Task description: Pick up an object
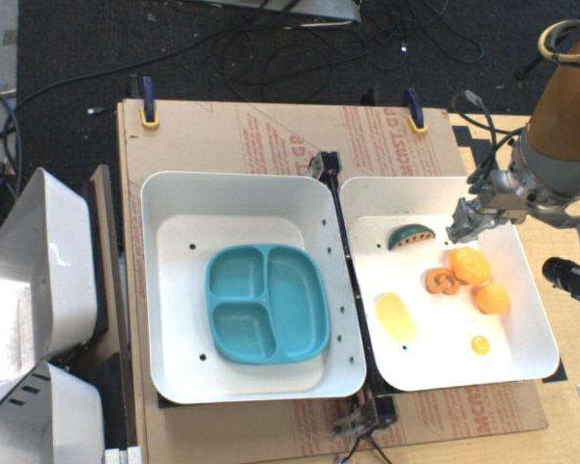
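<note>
**Gripper above the right bin**

You see the gripper (461, 228) over the right bin (532, 356), near a dark melon slice (410, 236); its opening is unclear. Smooth orange fruits (470, 266) lie beside it. A teal tray (267, 304) with three compartments sits in the left bin (164, 259).

Arm (561, 114) cut off at right edge, pincer (462, 228) fingers too small to tell

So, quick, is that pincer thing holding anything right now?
Pincer: above the right bin, near the orange pieces; holding something or not, it cannot be told.
</note>
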You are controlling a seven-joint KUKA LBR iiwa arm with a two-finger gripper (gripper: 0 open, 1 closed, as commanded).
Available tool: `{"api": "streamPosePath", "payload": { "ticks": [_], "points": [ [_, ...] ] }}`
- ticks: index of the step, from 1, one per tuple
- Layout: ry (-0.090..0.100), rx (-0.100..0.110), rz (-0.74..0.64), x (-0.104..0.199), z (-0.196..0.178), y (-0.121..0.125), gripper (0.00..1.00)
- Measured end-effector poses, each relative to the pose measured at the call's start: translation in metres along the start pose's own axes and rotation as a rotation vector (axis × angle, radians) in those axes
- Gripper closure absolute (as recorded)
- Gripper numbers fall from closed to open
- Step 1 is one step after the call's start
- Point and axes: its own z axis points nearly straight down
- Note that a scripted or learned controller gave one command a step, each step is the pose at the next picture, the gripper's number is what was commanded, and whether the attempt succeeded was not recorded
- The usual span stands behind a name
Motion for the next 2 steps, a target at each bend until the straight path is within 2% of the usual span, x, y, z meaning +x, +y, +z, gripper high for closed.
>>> {"api": "streamPosePath", "payload": {
  "ticks": [1, 2],
  "points": [
    [0.0, 0.001, 0.0, 0.042, 0.009, 0.003, 1.0],
    [0.0, 0.001, 0.0, 0.1, 0.013, 0.0, 1.0]
  ]
}}
